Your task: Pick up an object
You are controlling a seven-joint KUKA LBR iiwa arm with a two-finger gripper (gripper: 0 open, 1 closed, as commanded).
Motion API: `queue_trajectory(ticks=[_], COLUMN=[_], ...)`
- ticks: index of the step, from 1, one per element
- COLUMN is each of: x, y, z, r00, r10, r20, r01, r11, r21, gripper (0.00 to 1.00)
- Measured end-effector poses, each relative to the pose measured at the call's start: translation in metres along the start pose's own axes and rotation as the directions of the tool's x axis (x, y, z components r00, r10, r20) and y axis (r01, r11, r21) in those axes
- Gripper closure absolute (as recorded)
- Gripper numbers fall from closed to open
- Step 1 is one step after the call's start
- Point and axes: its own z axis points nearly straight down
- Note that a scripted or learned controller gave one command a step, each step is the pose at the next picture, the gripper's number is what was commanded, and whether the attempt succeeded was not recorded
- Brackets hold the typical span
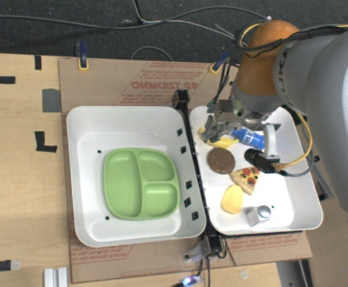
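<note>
Grey metal gripper [217, 127] sits low in the right bin [305, 220], at its upper left corner, right over a yellow piece [223, 142] and beside a blue object [249, 137]; whether it touches or clasps either, I cannot tell. Below lie a brown disc [220, 159], a pizza slice [247, 178], a yellow lemon [232, 200] and a small grey block [259, 214]. A green divided plate [141, 182] fills the left bin [84, 124].

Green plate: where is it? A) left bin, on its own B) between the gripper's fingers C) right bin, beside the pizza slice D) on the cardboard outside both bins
A: the green plate lies flat in the left bin, while the pizza slice and the gripper are over in the right bin.
</note>
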Motion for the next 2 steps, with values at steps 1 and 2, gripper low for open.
queue_trajectory(ticks=[1,2], x=[0.064,0.114], y=[0.001,0.013], z=[-0.002,-0.002], r00=[1.0,1.0], r10=[-0.002,-0.002], r20=[-0.002,-0.001], r01=[0.002,0.002], r11=[1.0,1.0], r21=[-0.001,-0.001], gripper=[1.0,1.0])
